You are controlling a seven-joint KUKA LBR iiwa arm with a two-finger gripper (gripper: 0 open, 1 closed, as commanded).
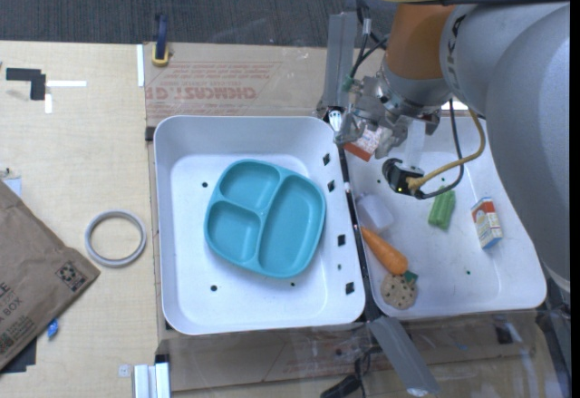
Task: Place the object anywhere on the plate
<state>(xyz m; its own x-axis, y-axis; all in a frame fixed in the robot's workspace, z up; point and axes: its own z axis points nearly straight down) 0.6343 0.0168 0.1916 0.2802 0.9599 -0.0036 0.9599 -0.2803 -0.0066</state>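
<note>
A teal plate [265,218] with three compartments lies in the middle of the left bin [181,296]. My gripper [365,135] hangs over the divide between the two bins, near their far edge, up and to the right of the plate. A small red and white object [361,150] sits between its fingertips, so it looks shut on it. The object hangs above the right bin's [507,292] left rim, apart from the plate.
In the right bin lie a carrot [384,251], a round brown biscuit [398,291], a green block [441,208], a small white carton [488,224] and a pale clear item [376,214]. On the bench at the left are a tape ring [115,236] and a cardboard box [32,274].
</note>
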